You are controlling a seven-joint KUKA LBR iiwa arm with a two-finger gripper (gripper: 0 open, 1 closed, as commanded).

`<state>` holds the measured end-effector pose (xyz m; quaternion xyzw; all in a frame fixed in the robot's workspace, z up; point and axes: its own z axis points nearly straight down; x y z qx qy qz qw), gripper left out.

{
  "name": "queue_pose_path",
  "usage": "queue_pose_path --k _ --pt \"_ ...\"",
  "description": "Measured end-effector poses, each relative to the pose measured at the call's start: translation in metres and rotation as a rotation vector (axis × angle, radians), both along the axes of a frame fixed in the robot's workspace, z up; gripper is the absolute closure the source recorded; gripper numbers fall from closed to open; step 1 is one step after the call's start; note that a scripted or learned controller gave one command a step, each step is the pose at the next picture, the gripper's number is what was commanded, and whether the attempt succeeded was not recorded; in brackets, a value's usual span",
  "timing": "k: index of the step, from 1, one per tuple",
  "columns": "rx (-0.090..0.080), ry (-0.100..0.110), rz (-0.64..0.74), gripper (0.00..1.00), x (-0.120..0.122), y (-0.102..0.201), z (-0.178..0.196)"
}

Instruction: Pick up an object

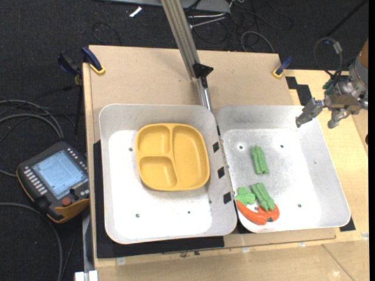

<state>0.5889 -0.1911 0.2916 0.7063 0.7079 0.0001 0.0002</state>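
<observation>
In the right bin (pixel 310 174) lie a green toy vegetable (pixel 259 160) near its middle and, at the front left corner, an orange toy carrot (pixel 258 213) with a second green piece (pixel 262 196) resting on it. My gripper (pixel 321 115) hangs at the bin's far right corner, above the rim and well away from the toys. Its two fingers are spread apart with nothing between them. The left bin (pixel 117 215) holds a yellow divided plate (pixel 173 157).
A slanted metal post (pixel 183 28) rises from behind the bins' junction. Blue and yellow clamps (pixel 92 60) sit at the bench's far corners. A teach pendant (pixel 55 180) lies on the floor at left. Open floor shows in the right bin's centre and right.
</observation>
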Motion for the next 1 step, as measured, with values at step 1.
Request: queue_pose_path --k 1 --pt "0.0 0.0 0.0 0.0 0.0 0.0001 0.0"
